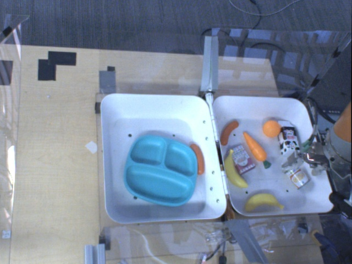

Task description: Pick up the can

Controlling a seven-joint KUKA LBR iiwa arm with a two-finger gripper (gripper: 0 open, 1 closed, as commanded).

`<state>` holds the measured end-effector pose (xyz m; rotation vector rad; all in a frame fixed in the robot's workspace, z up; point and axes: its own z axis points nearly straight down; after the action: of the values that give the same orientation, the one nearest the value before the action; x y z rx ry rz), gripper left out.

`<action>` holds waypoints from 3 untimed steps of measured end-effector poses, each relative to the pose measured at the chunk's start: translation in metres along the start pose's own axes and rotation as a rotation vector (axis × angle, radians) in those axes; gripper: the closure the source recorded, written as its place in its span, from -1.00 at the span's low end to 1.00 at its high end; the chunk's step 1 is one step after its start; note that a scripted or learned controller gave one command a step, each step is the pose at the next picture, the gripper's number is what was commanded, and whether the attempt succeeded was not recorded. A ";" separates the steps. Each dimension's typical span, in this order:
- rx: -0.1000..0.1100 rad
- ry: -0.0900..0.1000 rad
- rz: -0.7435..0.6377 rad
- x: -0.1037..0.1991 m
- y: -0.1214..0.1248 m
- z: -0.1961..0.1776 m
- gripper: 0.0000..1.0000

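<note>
At the left of the bench, a blue plate (161,169) is seen in the left bin (113,147), with a sausage (198,158) just beside its right rim; neither bears on the task. Across the divider, the right bin (242,104) is crowded: a second sausage (229,131), a small packet (242,159), a banana (235,174), a carrot (254,146), another banana (264,202), an orange (271,128) and a black-and-white carton (287,138) are spread over its floor. Further right, near the bin's right wall, the can (297,177) is found. It is small and silvery with a pale label, and appears to be lying on its side, its long axis slanted from upper left to lower right, though the detail is too fine to be sure. The gripper (302,159) is held just above it in the view, between the carton and the can, with its metal tips spread apart and nothing gripped between them. The can is therefore judged to lie just toward the near rim from the fingertips, apart from them, so a short shift that way and a descent across the can's narrow width would be called for. The carton close behind could be knocked.
</note>
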<state>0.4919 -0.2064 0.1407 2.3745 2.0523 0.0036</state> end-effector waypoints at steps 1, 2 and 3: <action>-0.001 -0.001 0.160 0.037 -0.008 -0.079 -1.00; -0.001 0.000 0.207 0.101 -0.003 -0.121 -1.00; 0.004 -0.001 0.167 0.024 -0.008 -0.004 -1.00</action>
<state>0.4875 -0.1819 0.1446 2.5396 1.8485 -0.0006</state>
